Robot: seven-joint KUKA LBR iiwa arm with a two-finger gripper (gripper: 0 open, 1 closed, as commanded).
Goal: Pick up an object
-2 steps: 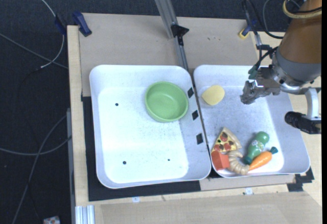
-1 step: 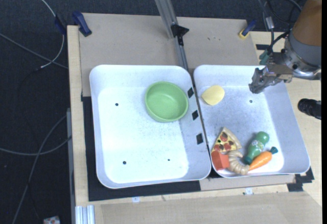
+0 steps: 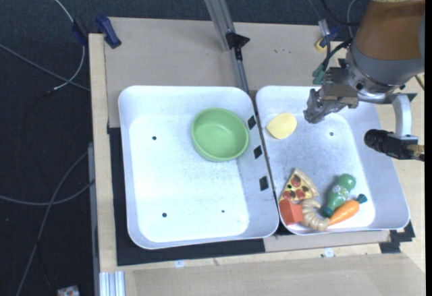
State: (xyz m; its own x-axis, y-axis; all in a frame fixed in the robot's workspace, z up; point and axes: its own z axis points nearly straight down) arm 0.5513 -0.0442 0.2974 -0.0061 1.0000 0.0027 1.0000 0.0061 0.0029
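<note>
A green bowl (image 3: pixel 219 133) sits in the left bin (image 3: pixel 145 173), near its upper right. In the right bin (image 3: pixel 378 173) a pale yellow rounded piece (image 3: pixel 281 125) lies at the upper left. At that bin's front edge lie a pizza slice toy (image 3: pixel 298 188), a red block (image 3: pixel 290 210), a beige curved piece (image 3: pixel 314 218), a green bottle-shaped toy (image 3: pixel 338 192) and an orange carrot (image 3: pixel 346 210). My gripper (image 3: pixel 315 112) hangs over the right bin's upper part, just right of the yellow piece, with nothing seen in it.
A slanted metal rail (image 3: pixel 219 15) runs from the top down to the gap between the bins. Black clips (image 3: pixel 257 152) line the divider. Cables trail on the dark floor at left, and a black fitting (image 3: pixel 388 143) juts in at the right.
</note>
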